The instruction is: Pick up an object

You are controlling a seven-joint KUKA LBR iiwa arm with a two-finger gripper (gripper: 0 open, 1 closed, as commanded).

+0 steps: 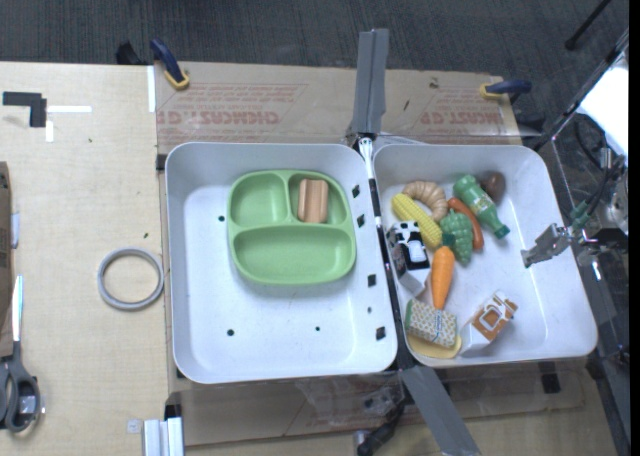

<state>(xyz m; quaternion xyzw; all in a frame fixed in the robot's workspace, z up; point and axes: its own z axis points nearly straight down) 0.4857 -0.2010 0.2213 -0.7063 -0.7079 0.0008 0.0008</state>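
Right bin holds the whole pile of toy food, bunched toward its left and middle. Corn cob lies slanted, touching a croissant above it. Green bottle lies tilted at upper middle, a dark brown round piece just beside its top end. Broccoli sits between corn and bottle, with a thin orange piece running alongside. Carrot points down toward the front. Small black and white item sits against the divider; cannot tell what it is. At the front: a sandwich-like wedge on a yellow slice, and next to it a small white and orange carton.

Gripper at the right bin's right side, near the wall, well apart from the pile. Nothing visible between the fingers; too small and blurred to tell how wide they stand.

Left bin carries a green divided plate, with a tan hot-dog-like piece in its upper right compartment.

On the bench left of the bins: a grey tape ring, scissors at the far edge
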